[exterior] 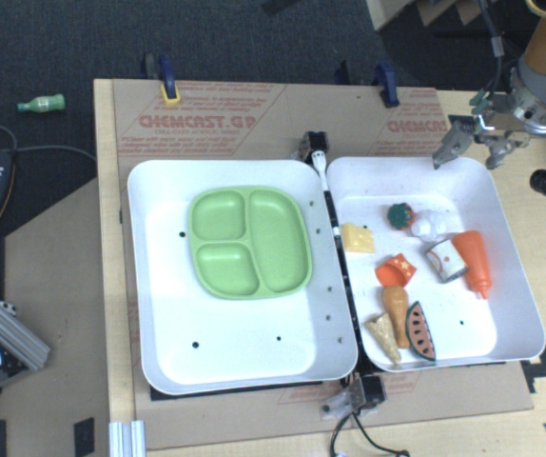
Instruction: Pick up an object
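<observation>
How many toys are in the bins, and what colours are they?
Orange or red: 3, the carrot-like toy, the small orange piece, the tan-orange piece
Yellow or cream: 2, the cheese wedge, the cream cone
Green: 2, the divided plate, the green-and-red ball
White or grey: 2, the white lump, the grey block
Watermelon slice: 1
Total: 10

Robotics lab — clamped bench (254,112), carpet, cables.
</observation>
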`<state>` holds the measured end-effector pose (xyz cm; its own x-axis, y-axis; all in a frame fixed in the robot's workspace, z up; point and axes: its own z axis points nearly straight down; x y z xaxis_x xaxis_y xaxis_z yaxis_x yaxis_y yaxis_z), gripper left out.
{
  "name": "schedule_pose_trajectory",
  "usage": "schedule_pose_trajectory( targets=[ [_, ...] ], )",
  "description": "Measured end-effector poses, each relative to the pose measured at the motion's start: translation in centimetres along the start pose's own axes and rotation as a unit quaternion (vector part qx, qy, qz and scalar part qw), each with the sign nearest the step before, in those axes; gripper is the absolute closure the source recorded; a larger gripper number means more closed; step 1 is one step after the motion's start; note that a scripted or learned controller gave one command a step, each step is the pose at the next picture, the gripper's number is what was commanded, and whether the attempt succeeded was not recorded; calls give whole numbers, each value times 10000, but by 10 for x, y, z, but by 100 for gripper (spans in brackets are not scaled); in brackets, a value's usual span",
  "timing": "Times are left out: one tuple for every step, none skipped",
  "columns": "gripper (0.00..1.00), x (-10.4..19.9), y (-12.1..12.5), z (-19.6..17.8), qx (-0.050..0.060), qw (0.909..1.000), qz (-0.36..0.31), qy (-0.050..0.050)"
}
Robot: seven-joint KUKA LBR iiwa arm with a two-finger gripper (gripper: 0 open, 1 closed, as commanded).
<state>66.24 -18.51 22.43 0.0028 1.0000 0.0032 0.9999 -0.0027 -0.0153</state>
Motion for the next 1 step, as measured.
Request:
schedule_pose_trajectory(
  targets=[
    [0, 1, 3, -10, -75, 10000, -16, -16]
  ],
)
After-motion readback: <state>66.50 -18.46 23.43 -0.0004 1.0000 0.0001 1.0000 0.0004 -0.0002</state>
